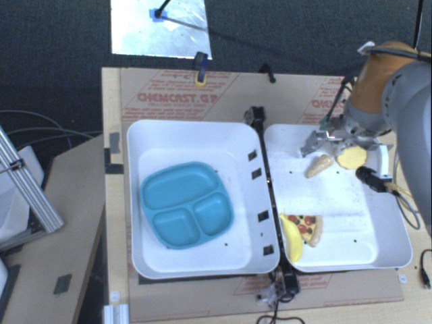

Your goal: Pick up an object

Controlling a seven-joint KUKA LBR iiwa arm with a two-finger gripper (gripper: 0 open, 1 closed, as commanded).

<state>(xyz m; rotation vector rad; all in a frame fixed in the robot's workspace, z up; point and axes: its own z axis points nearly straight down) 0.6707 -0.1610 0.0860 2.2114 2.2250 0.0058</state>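
Lying aslant, the tan roll [318,166] points up-right toward the hand [326,140], whose spread cannot be told.

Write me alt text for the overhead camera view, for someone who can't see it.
A grey robot arm reaches from the right, its gripper low over the right white bin, beside a tan oblong piece and a yellow round piece. Nearer the front lie a banana and a pizza slice. The left bin holds a blue divided tray.
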